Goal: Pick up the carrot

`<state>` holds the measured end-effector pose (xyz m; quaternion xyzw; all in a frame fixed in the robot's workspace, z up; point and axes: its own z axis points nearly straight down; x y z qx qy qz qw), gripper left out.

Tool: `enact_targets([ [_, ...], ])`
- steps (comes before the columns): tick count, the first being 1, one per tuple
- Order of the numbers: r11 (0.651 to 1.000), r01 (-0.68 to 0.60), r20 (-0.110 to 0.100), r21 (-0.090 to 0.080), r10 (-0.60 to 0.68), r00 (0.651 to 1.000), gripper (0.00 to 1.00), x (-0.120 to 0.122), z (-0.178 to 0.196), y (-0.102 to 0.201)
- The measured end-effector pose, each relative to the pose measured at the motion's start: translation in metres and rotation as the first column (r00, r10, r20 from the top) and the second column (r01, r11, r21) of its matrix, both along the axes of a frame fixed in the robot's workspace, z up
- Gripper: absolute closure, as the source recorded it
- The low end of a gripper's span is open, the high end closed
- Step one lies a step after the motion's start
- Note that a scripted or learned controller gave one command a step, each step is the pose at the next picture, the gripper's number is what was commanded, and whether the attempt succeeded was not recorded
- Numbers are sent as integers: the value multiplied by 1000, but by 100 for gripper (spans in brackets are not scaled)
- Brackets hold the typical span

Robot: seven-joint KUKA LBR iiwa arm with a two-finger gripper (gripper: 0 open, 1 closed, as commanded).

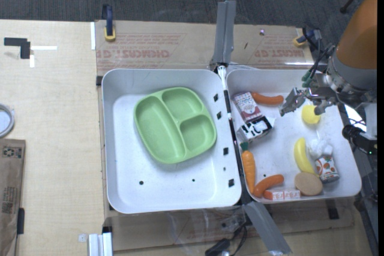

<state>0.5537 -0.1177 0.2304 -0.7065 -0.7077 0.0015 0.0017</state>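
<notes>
Fingers (298, 99) spread apart, holding nothing

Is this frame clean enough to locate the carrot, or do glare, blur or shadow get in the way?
Camera view: lighting is even and soft, no harsh glare on the right bin; the carrot by its left wall reads sharp and unshadowed; the gripper is slightly soft and cluttered by cables; the arm's orange band is blurred at the frame edge.

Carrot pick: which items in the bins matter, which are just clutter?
Matters:
- orange carrot with green top, by the right bin's left wall
- two-finger gripper, above the same bin

Clutter:
- green divided plate, left bin
- yellow banana
- yellow lemon
- two orange-red sausages
- round tan cookie
</notes>
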Motion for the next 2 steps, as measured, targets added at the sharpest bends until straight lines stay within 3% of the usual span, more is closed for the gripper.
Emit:
enact_targets([
  [1, 963, 271, 3, 0, -271, 963, 0, -53, 22, 14],
  [2, 947, 323, -1, -1, -323, 947, 0, -78, -112, 20],
])
